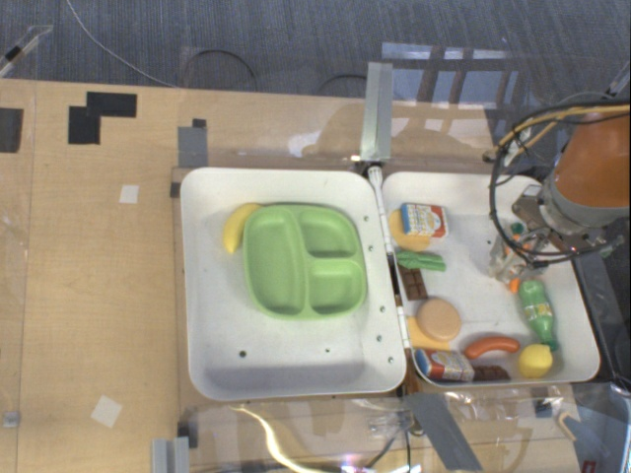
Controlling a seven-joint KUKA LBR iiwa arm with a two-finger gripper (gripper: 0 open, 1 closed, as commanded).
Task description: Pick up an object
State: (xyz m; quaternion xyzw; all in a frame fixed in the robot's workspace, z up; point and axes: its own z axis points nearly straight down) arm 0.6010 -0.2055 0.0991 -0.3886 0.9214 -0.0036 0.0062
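Gripper (pixel 510 264) low over right bin (pixel 473 190), just above green bottle (pixel 537 310); finger state unreadable.

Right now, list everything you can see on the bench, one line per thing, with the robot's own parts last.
Bins: two, white, side by side on the bench.
Divided plate: one, green, middle of left bin.
Banana: one, yellow, left bin, tucked at the plate's upper left edge.
Small carton: one, white with red and blue, top left of right bin.
Green pod: one, right bin, just below the carton.
Chocolate bar: one, brown, right bin's left side.
Bun: one, tan, right bin, lower middle.
Sausage: one, orange-red, right bin's front.
Lemon: one, yellow, right bin's front right corner.
Bottle: one, green, right bin's right side.
Arm: one, grey with orange band, over right bin.
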